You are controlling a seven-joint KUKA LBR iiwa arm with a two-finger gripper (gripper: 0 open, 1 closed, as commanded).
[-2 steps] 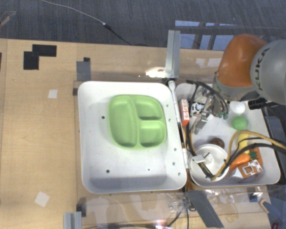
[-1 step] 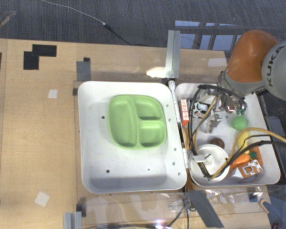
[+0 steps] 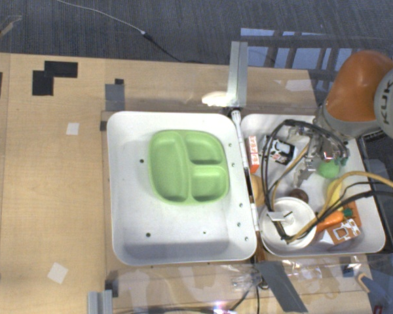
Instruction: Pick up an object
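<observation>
Surface (image 3: 46, 195): carries two bins side by side.
Left bin (image 3: 128, 241): holds a green tray (image 3: 187, 165).
Right bin (image 3: 373, 241): small clutter, pick candidates.
Arm (image 3: 360, 97): reaching down over the right bin.
Green ball (image 3: 328, 170): just beside the jaws' tip, likeliest target.
Jaws: hidden by cables, state cannot be told.

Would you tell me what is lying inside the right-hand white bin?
The right bin holds a white bowl, a green ball, a yellow banana-like piece and an orange carrot-like piece. The arm and black cables cover the rest.
</observation>
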